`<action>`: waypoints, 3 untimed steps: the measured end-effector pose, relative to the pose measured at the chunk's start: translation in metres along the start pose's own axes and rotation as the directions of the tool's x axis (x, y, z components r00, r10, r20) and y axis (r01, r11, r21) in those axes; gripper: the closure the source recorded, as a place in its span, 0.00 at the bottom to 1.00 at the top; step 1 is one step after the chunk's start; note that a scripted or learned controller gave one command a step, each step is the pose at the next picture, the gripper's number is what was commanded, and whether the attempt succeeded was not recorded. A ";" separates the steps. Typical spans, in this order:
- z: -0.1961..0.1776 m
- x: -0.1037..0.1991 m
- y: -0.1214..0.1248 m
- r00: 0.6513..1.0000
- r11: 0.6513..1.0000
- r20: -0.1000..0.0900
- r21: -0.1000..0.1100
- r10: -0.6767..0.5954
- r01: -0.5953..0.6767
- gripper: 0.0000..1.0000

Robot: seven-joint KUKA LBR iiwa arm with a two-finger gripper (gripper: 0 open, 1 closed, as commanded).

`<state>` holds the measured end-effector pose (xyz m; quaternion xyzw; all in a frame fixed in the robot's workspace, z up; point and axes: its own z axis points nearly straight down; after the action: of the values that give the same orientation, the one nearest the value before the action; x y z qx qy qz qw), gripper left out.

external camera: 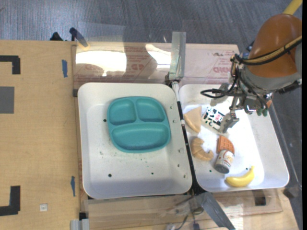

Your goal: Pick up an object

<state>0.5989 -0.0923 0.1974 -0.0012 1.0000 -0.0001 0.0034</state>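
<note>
Can (223, 154) just below tool (229, 122)

Scattered over the right bin (273, 147): a yellow banana (241, 178) near the front edge, an orange-labelled can (224, 155) lying tilted just behind it, a tan croissant (201, 148) beside the can, a pale wedge (193, 119) at the left wall, a small black-and-white box (214, 117) further back.
</note>
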 end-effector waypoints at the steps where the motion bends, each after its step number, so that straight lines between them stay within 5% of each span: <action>1: 0.083 -0.012 0.001 0.969 0.969 0.005 0.000 0.247 -0.247 0.00; 2: 0.072 -0.014 0.003 0.969 0.970 0.011 0.000 0.245 -0.245 1.00; 3: 0.009 -0.046 0.075 0.862 0.862 0.004 -0.004 0.506 -0.506 1.00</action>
<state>0.6453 -0.0175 0.1888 0.2611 0.9653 0.0023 0.0059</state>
